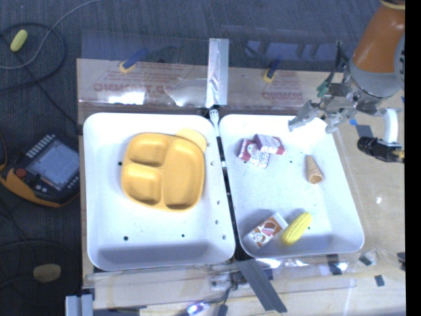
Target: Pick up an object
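Glossy yellow corn cob [297, 228] beside a small printed carton [266, 231].

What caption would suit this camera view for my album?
Robot gripper poised over the right bin's far edge, above an ice-cream cone, corn cob and snack packets.

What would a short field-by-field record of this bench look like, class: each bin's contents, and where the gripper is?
left bin: yellow three-compartment plastic tray, pale yellow round piece at its far right corner
right bin: red-and-white small carton, tan cone, yellow toy corn cob, second small carton touching the corn
gripper: above the right bin's far right corner, holding nothing
arm: grey with orange band, entering from the right
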You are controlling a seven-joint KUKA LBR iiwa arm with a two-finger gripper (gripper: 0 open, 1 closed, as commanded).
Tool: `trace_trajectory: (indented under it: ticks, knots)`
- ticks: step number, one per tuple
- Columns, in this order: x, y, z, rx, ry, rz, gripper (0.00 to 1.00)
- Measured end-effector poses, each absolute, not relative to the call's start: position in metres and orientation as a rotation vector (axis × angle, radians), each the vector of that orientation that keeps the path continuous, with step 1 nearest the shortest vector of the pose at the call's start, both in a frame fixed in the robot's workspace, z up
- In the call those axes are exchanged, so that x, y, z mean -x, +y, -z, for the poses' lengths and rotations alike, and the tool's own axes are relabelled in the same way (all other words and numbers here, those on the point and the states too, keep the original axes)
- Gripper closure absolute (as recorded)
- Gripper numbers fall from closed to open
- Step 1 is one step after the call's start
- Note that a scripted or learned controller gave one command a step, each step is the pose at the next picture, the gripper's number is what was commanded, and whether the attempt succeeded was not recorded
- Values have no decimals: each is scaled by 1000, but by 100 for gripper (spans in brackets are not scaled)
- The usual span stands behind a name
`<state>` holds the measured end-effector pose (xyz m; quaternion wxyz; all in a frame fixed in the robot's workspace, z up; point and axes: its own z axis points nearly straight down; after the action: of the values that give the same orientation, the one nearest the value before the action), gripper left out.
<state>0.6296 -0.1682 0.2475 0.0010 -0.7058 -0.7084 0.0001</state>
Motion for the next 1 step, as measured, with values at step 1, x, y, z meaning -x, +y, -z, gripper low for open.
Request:
trace_trajectory:
  ticks: [1]
  knots:
    - [-661, -144, -104, 1949, -2484, 13, 0]
